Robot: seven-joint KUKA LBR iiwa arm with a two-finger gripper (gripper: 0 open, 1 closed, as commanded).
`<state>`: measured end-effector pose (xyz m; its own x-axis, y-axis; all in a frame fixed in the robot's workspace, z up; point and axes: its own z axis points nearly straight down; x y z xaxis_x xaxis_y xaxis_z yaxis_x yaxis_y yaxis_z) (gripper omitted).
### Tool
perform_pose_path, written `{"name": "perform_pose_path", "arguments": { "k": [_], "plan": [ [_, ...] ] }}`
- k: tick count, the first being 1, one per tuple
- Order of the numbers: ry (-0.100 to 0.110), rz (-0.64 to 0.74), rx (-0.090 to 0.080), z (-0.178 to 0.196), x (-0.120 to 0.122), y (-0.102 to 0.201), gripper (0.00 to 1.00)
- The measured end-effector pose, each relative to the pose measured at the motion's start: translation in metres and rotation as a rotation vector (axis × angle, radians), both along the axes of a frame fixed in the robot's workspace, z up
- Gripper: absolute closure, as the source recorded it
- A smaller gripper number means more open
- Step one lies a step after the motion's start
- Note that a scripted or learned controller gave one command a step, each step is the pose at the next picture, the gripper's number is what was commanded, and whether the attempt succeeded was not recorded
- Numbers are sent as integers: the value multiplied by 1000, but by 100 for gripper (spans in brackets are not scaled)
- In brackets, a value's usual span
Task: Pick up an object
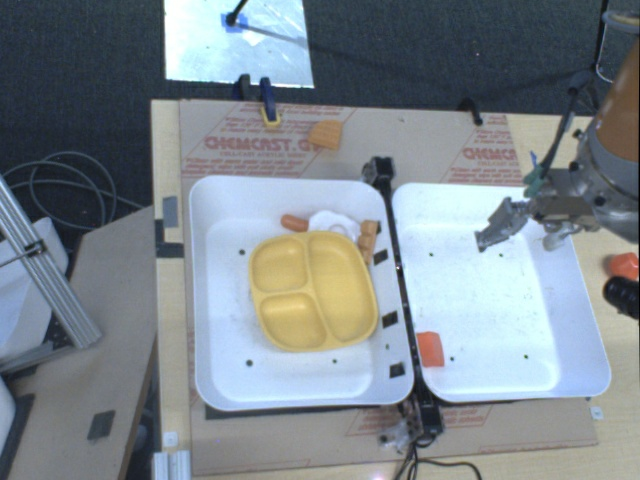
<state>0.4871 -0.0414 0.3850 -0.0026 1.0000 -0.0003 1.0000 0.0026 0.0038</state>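
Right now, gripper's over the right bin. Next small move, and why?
Probably toward the orange block at the right bin's near-left corner: the gripper sits over bare floor in the far half, with nothing between its fingers, and that block looks nearest.

A shiny metal sheet (238, 26) lies at the upper middle of the frame on dark carpet (80, 58). Looped cables (65, 183) sit at the left edge, above a slanted aluminium rail (45, 278). A brown board printed with red lettering (255, 138) fills the centre, with blue and yellow clamps (262, 98) on its top edge.
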Motion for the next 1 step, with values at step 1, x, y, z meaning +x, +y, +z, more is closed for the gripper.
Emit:
{"name": "perform_pose_path", "arguments": {
  "k": [1],
  "plan": [
    [8, 8, 2, -73, -1, 71, 0]
  ]
}}
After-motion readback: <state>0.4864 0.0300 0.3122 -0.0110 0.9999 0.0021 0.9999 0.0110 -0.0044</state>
